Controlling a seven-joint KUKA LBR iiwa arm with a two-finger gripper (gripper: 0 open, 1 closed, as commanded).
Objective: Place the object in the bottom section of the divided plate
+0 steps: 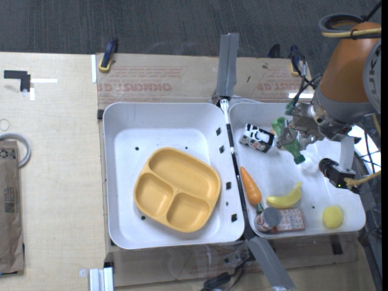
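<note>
Gripper (pixel 295 139) low over right bin (pixel 357 220), at a green object (pixel 295 152) (type unclear); can't tell its opening or whether it grips that. Just left: black-and-white cow toy (pixel 257 137). Nearer the front: carrot (pixel 250 186), banana (pixel 285 197), can (pixel 267 219), lemon (pixel 332 217). Left bin (pixel 115 162) has the yellow divided plate (pixel 176 188), all sections bare.

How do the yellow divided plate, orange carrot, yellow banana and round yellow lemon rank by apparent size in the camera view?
1. Yellow divided plate
2. Orange carrot and yellow banana: look alike, unranked
3. Round yellow lemon
</note>
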